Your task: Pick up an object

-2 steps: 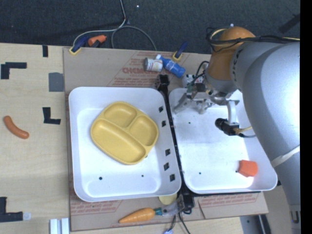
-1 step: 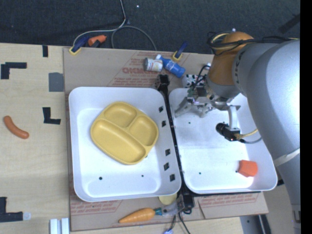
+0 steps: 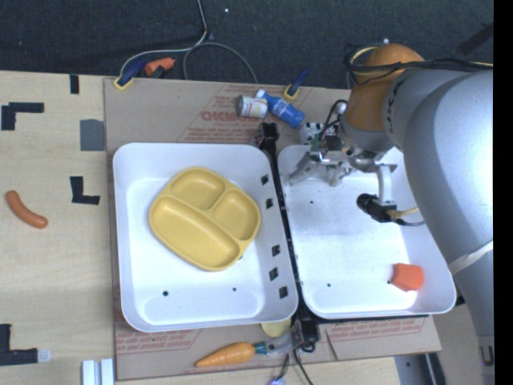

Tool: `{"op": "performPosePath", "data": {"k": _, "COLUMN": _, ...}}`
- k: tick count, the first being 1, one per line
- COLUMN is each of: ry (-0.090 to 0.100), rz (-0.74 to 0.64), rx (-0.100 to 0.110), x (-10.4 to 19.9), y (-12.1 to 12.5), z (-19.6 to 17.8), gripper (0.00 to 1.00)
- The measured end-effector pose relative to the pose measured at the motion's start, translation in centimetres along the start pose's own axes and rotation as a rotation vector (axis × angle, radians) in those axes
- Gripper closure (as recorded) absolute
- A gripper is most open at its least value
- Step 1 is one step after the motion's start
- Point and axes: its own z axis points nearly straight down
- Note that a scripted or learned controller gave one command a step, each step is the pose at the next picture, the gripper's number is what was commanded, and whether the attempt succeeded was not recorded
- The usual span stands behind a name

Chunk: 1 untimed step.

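2 shallow white bins sit side by side on the bench (image 3: pixel 48 295), touching along a black divider strip. the left bin (image 3: pixel 132 295) holds 1 yellow divided plate (image 3: pixel 205 217), lying flat with 3 compartments, toward the far half of that bin. the right bin (image 3: pixel 353 299) holds 1 small orange block (image 3: pixel 407 277), resting on the floor in the near corner farthest from the left bin, apart from everything else.

the grey arm (image 3: pixel 449 159) reaches over the right bin, its orange band (image 3: pixel 377 87) above the wrist. the gripper (image 3: pixel 330 165) is at the far end of the right bin, close to the divider, well apart from the orange block. whether the jaws are open or closed cannot be told, since cables and metal parts crowd them. nothing is visibly held.

outside the bins, relative to the left bin: 1 orange sausage-shaped toy (image 3: pixel 26 209) lies on the bench well beyond its outer side; 1 carrot toy (image 3: pixel 227 354) lies just past its near edge; 1 blue and white bottle (image 3: pixel 271 107) lies on its side beyond its far edge; 1 orange-handled clamp (image 3: pixel 144 70) sits past its far outer corner.
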Motion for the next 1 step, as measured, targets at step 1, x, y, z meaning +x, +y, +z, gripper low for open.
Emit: {"op": "performPosePath", "data": {"k": 1, "ry": -0.002, "rz": -0.001, "rx": -0.001, "x": 0.04, "y": 0.0, "z": -1.05, "gripper": 1.0}}
